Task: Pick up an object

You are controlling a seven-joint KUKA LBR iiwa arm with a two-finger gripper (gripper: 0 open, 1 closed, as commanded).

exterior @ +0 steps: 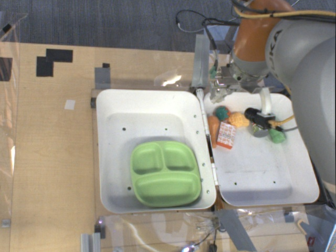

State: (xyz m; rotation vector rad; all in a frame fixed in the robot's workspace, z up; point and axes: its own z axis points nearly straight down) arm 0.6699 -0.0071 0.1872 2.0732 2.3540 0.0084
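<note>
Where the right bin [262, 177] meets the divider, a carrot [213, 126] lies with its long axis running up-down in view, leaf end toward the far wall, a red-white packet [226, 135] touching its right side. Pincer [219, 92] hovers just above the far rim; finger spread cannot be told.

The left bin [105, 156], a shallow white tray with rounded corners, sits on the pale wooden bench [47, 167] and carries a green divided plate [165, 173] in its near half, lying flat with three compartments showing. Touching the left bin along its right wall stands the right bin [262, 182], white and of the same shallow build. Beyond the left bin's far-left corner, black blocks [52, 61] lie on the bench top, a small grey bracket [103, 76] stands just behind that corner, and dark grey carpet [105, 14] runs past the bench's far edge.
</note>
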